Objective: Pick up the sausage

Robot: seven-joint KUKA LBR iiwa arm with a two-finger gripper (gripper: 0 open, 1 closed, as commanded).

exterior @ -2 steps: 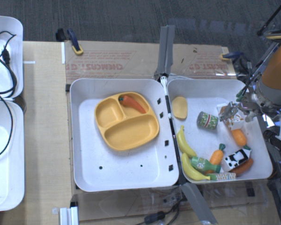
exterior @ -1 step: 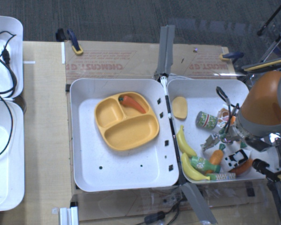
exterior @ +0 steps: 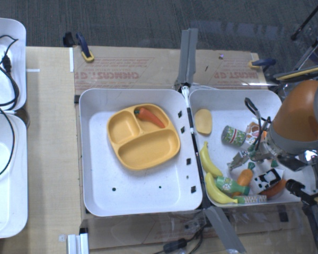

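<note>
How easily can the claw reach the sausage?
Probably yes, though awkwardly: the claw is close to the sausage in the right bin, but a black-and-white toy partly covers it.

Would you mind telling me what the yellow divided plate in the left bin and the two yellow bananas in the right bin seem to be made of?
The yellow divided plate looks like moulded plastic with a smooth matte finish: uniform colour, rounded raised dividers, soft sheen. The two yellow bananas seem to be plastic toy food, judging by their even, unblemished colour and slight gloss, though the view is too coarse for me to be sure.
</note>
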